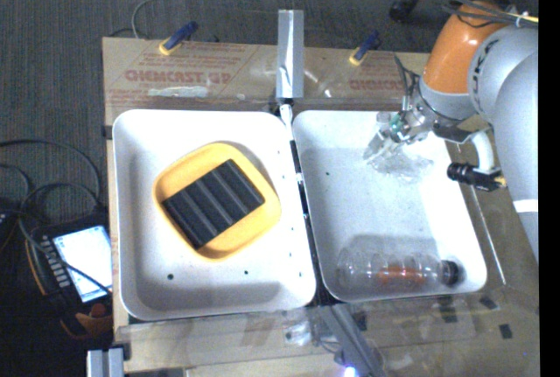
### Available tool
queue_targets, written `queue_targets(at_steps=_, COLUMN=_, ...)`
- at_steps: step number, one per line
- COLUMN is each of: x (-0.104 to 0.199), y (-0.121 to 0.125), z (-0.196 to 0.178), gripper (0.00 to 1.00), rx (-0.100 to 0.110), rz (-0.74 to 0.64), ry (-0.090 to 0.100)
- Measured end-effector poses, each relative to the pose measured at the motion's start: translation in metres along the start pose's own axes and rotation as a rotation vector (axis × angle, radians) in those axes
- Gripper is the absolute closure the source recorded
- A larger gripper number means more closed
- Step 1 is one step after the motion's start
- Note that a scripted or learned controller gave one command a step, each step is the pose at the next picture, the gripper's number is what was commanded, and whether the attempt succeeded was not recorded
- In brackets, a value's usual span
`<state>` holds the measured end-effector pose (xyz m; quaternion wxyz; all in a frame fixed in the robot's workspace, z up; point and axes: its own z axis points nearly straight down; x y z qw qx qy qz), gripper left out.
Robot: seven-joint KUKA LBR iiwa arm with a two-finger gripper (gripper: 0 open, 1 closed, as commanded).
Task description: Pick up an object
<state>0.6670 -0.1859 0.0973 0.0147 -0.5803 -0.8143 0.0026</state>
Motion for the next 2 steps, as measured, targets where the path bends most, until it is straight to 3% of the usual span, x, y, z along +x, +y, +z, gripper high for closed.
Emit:
queue_targets(at_steps=1, x=0.1128, y=0.0209, z=-0.0852, gripper=1.0, rx=-0.023, rz=-0.004, ry=-0.02)
queue_targets(at_steps=2, x=0.1128, y=0.0208, z=-0.085, gripper=0.0, rx=-0.022, rz=-0.004, ry=-0.02)
